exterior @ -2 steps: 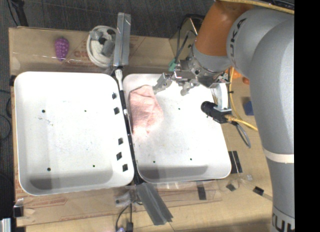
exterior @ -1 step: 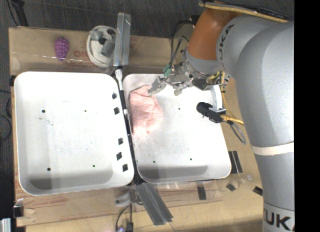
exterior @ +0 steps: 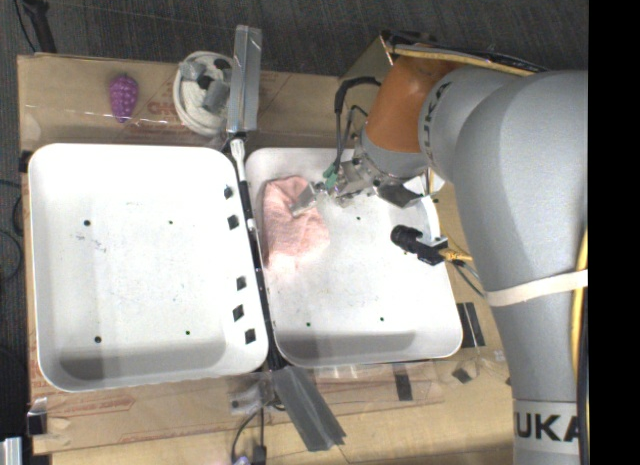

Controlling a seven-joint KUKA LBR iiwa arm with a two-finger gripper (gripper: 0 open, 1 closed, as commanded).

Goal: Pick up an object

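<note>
You are looking down on a brown bench (exterior: 90, 123) standing on a dark floor, with two shallow white bins set side by side on it. The thing to pick is a pink cloth (exterior: 291, 218), a soft crumpled bundle lying in the right bin (exterior: 400, 313), in its upper left part, close to the wall that divides the two bins. The gripper (exterior: 318, 191) sits at the cloth's upper right edge, touching or just above it; you cannot tell from this angle whether its fingers are wide or narrow, nor whether any fold of cloth lies between them. Behind it the grey arm (exterior: 510, 153) comes in from the right, its orange band (exterior: 400, 103) above the wrist, and its bulk covers the right rim of that bin. The left bin (exterior: 130, 253) lies well apart from the cloth. Above the left bin, on the bench, you see a small purple object (exterior: 123, 96) near the left end and a white coiled item (exterior: 203, 91) just beside a grey upright bracket (exterior: 243, 73) that stands where the bins meet
</note>
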